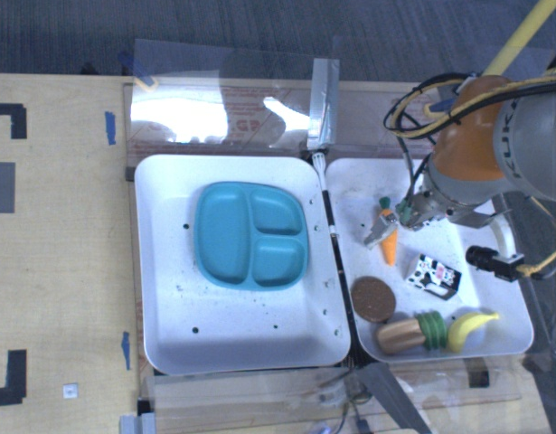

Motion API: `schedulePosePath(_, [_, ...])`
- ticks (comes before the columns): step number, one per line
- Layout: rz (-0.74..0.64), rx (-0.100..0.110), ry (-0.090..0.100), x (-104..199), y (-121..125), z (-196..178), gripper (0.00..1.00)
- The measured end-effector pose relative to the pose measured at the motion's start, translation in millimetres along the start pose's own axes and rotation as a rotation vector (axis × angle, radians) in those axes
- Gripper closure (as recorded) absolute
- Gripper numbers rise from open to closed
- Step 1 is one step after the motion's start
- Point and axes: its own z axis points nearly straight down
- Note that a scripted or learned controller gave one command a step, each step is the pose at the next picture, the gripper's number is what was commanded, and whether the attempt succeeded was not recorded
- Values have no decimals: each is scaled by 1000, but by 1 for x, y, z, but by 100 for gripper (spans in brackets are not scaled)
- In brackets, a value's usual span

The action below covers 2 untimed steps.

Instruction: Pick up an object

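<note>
Camera view: single fixed overhead position, looking down at a slant, mid-distance; covers both white bins [160, 269] and surrounding bench [51, 242]; arm [504, 143] enters from right edge.

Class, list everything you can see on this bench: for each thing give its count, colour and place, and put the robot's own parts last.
Bins: two, white, side by side.
Divided plate: one, blue, in the left bin.
Carrot: one, orange, right bin, upper middle.
Disc: one, brown, right bin, near the divider.
Block: one, black and white, right bin.
Roll: one, tan, front of the right bin.
Ring: one, green, beside the roll.
Banana: one, yellow, front right.
Arm: one, grey and orange, over the right bin.
Gripper: one, at the carrot.
</note>
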Motion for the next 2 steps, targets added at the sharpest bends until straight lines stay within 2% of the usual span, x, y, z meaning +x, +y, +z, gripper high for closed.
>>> schedulePosePath(1, [3, -2, 0, -1, 1, -9, 100])
schedulePosePath(2, [90, -2, 0, 61, 89, -125, 100])
